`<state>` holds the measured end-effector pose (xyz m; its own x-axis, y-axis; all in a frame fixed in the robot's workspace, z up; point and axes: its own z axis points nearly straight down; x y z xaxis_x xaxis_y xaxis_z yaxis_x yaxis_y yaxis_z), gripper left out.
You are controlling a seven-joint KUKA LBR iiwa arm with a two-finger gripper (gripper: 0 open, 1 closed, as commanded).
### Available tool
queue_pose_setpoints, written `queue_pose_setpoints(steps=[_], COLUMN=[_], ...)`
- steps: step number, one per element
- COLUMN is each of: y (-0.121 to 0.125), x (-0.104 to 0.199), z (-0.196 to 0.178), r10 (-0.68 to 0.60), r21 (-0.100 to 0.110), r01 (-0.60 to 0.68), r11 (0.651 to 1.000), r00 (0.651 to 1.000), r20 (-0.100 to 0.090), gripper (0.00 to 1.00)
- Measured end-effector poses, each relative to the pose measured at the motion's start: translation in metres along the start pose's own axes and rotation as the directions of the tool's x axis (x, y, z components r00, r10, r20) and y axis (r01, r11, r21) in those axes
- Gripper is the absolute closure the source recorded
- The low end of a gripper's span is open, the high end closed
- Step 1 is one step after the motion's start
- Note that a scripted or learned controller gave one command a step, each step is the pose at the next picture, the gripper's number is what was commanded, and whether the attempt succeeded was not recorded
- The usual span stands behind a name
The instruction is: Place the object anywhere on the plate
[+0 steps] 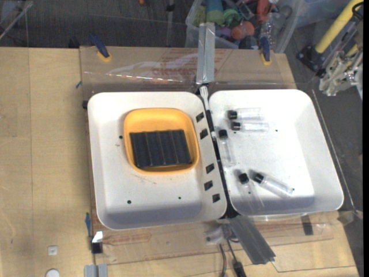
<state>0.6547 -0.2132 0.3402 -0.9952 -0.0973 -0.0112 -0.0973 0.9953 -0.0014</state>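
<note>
My shallow white plastic bins (144,206) sit before me; the rounded orange plate (158,120) bears dark ribbed stripes; clear black-capped vials (271,183) beside it.

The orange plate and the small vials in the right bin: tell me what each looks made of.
Orange plate: likely matte plastic, going by its even colour and soft rounded rim; its dark ribbed centre may be rubber or plastic. Vials: clear plastic or glass, since the white bin shows through them; their black caps look plastic.

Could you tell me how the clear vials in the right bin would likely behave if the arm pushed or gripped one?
The vials are round tubes lying flat, so they would probably roll. Their clear, glossy walls suggest a slippery grip. They look small and probably light.
</note>
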Motion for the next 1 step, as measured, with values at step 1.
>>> queue_pose_setpoints(steps=[1], y=[-0.0102], x=[-0.0133], z=[-0.0465], r10=[-0.333], r21=[-0.001], r01=[0.333], r11=[0.943], r00=[0.943], r20=[0.001], gripper=[1.0])
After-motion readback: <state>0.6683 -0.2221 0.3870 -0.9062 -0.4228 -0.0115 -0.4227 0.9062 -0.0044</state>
